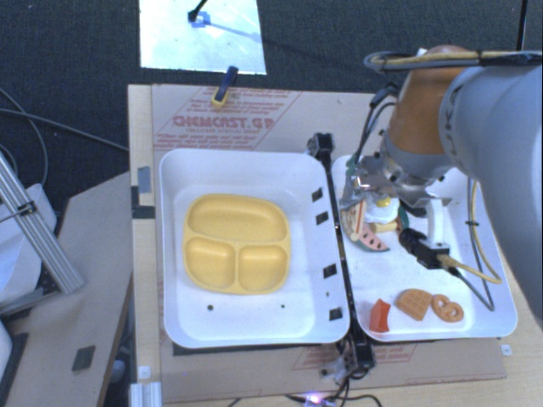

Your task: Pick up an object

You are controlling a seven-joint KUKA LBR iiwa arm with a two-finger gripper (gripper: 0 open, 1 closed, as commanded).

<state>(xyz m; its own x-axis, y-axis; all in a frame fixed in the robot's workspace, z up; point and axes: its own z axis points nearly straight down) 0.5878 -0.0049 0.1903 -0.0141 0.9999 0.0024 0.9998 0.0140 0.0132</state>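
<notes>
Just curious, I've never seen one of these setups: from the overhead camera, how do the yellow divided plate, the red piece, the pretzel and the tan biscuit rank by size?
Largest to smallest:
1. Yellow divided plate, by far.
2. Tan biscuit.
3. Pretzel and red piece: they look too alike to rank.

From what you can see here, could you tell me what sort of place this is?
Probably a robotics lab bench: a grey arm reaches over two white bins, one holding a yellow divided plate, the other toy food.
</notes>
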